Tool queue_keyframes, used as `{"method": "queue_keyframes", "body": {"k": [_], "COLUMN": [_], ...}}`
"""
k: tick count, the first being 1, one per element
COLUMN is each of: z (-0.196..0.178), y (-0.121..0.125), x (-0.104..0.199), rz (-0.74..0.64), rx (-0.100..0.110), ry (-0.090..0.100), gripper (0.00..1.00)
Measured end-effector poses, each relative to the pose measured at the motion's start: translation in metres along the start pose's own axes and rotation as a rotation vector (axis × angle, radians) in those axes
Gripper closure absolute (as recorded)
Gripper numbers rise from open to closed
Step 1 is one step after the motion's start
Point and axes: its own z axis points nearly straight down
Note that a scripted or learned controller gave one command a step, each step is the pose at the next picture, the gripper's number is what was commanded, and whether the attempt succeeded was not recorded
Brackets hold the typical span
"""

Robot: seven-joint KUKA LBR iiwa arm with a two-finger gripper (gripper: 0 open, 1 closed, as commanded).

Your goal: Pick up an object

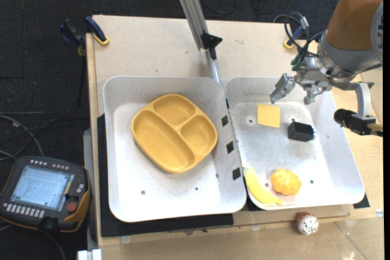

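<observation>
End effector fingers spread wide, holding nothing, above right bin far edge

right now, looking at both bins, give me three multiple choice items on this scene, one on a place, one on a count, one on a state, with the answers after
1. Where does the yellow divided tray lie?
A. in the left bin
B. in the right bin
C. on the bare bench

2. How many compartments does the divided tray have?
A. two
B. three
C. five

3. How does the end effector stand to the things in the right bin?
A. clamped on the banana
B. lifting the small black object
C. open above the bin's far end, holding nothing

Answers:
1 A, the tray sits in the middle of the left bin.
2 B, one long section and two smaller ones show.
3 C, its fingers are spread with nothing between them; the yellow square block lies just below it on the bin floor.
</observation>
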Motion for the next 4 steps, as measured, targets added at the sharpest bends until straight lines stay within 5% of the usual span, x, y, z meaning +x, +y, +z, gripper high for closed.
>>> {"method": "queue_keyframes", "body": {"k": [1, 4], "z": [0.000, 0.159], "y": [0.000, -0.018], "x": [0.000, 0.006], "rz": [0.001, 0.003], "rx": [0.000, 0.000], "ry": [0.000, -0.001], "gripper": [0.00, 0.00]}}
